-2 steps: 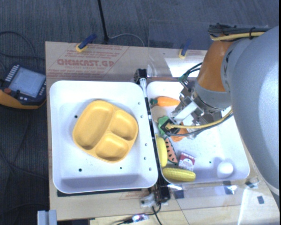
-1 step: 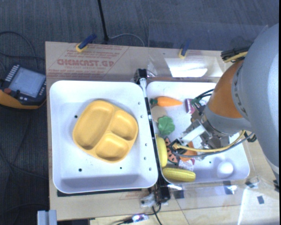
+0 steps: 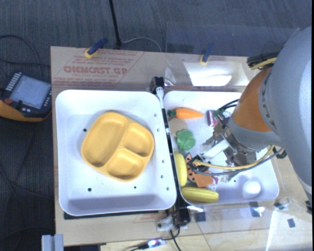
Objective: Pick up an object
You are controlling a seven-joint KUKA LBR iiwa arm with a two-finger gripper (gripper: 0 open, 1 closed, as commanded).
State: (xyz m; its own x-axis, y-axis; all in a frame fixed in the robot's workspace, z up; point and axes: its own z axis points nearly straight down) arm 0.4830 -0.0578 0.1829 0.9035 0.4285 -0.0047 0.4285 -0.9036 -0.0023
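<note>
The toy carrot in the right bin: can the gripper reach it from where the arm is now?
Probably yes. The toy carrot lies uncovered at the far edge of the right bin, with nothing on top of it. The gripper hangs over the same bin, nearer the green piece, so a short sideways move should do.

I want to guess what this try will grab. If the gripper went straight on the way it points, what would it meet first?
Probably the small orange toy lying beside the corn cob, just ahead of the gripper; depth is unclear from above.
</note>
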